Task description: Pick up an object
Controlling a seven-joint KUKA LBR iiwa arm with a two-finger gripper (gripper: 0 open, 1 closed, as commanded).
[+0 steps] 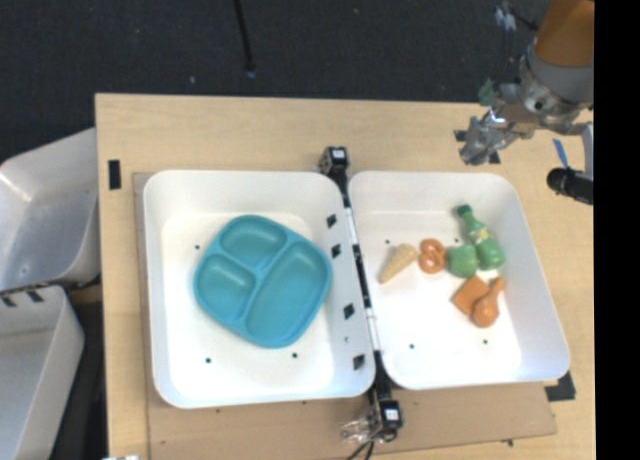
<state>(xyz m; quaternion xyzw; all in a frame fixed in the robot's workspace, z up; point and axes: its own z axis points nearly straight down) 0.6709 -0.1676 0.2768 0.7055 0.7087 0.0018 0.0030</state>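
The arm's gripper (482, 140) hangs over the bench just beyond the far right corner of the right bin (540, 348), outside its rim and well above the toys. Whether the tool is released or clenched cannot be told at this size; nothing shows in its grasp.

The things to pick from lie bunched toward the right of that bin: a cream cone-shaped piece (397, 262), an orange ring (431, 255) just beside it, a green toy (474, 245) touching the ring's right side, and an orange piece (478, 299) nearer. Being packed so close, they likely leave little room for fingers between them; the cone, at the left edge of the group, looks the freest.

The left bin (170, 348) holds a blue divided plate (262, 280), well apart from the toys and no obstacle. The divider between the bins stands clear of the approach.
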